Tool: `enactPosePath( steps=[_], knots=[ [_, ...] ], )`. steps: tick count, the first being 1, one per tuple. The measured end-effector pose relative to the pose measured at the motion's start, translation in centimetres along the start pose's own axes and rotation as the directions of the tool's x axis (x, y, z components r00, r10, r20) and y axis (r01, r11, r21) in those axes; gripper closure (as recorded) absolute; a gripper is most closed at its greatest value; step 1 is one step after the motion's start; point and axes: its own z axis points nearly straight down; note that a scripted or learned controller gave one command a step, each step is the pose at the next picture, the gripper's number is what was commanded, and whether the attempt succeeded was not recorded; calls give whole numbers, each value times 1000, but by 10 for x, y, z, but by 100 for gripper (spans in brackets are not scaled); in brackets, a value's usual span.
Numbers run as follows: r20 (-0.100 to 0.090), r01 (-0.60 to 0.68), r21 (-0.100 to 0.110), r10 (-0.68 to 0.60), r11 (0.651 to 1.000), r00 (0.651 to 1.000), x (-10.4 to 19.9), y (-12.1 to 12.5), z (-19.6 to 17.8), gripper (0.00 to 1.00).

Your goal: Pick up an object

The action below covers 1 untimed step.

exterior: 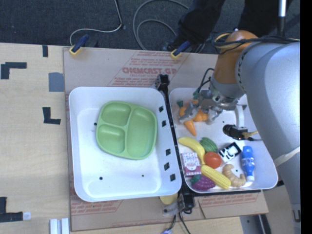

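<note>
pincer [201, 110] low in right bin [265, 179] | grip: cannot tell | toy carrot [190, 127] just below-left, long axis diagonal

Left bin [78, 145]: holds a green divided plate [126, 129].
Bench: brown cardboard sheet [122, 67] under both bins.
Clamps: blue-and-yellow, one [78, 44] at the sheet's far-left corner, another [179, 48] further right.

so the divided plate [127, 129] sits in the left bin [80, 179], while the banana [191, 146], corn [215, 175] and bottle [247, 162] are all in the right bin [265, 179]
</note>
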Motion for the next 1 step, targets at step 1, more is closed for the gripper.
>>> enactPosePath(
  steps=[1],
  knots=[
    [3,-2,-1,2,1000,1000,1,0,0,0]
  ],
)
